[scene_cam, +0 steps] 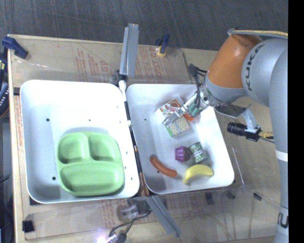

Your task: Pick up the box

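Looking down from the camera view, we log the gripper (188, 109) low in the right bin (142, 135), right at the box (176, 119) near the bin's back. Whether it grips, we cannot tell. We judge the grasp step underway; next comes a firm close and a straight lift, clear of the banana (197, 172).

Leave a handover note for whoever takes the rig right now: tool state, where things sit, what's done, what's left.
Tool: down in the right bin, at the box's upper right edge; grip not confirmed.
Box: lying in the right bin's upper middle, not lifted.
Same bin, lower part: sausage, banana, purple item, small can.
Left bin: green tray.
Done: approach. Left: secure the box, lift it.
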Robot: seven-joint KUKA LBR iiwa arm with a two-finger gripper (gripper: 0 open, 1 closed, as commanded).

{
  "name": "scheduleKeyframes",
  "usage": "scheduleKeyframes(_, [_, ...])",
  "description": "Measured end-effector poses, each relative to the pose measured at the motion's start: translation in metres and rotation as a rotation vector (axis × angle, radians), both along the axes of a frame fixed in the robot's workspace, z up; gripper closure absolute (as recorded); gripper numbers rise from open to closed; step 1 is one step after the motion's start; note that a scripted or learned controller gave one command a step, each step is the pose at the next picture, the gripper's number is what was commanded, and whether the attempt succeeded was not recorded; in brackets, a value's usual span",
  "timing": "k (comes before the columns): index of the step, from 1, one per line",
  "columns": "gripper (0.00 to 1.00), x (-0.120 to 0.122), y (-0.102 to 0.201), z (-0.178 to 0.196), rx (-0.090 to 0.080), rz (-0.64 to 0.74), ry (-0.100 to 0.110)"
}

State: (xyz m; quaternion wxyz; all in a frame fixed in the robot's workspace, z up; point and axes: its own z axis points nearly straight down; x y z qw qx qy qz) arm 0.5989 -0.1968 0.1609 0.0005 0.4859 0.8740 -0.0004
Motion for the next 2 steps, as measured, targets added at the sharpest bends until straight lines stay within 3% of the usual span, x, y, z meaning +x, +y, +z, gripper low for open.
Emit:
scheduleKeyframes(1, [0.00, -0.030, -0.013, -0.065, -0.001, 0.007, -0.006])
scheduleKeyframes(2, [0.00, -0.075, -0.012, -0.063, 0.000, -0.142, -0.006])
